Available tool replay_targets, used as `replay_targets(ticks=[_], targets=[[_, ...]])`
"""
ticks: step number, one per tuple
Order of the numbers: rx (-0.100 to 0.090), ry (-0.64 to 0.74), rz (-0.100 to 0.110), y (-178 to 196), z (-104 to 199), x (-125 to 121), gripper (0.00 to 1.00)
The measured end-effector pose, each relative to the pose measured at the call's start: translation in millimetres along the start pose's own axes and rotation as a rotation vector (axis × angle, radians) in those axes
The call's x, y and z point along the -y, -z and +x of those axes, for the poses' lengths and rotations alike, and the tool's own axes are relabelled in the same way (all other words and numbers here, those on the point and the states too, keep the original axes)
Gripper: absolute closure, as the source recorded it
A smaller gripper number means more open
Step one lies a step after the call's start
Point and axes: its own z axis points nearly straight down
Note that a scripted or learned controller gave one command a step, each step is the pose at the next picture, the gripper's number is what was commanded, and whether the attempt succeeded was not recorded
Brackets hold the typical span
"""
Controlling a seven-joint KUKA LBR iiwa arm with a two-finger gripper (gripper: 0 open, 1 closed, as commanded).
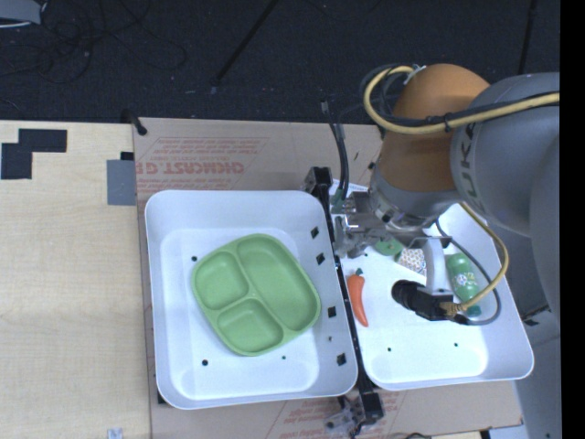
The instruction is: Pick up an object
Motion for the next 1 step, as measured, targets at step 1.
replay_targets(ticks=[1], targets=[[0.000,0.000,0.001,-10.0,56.3,-20.2,1.00]])
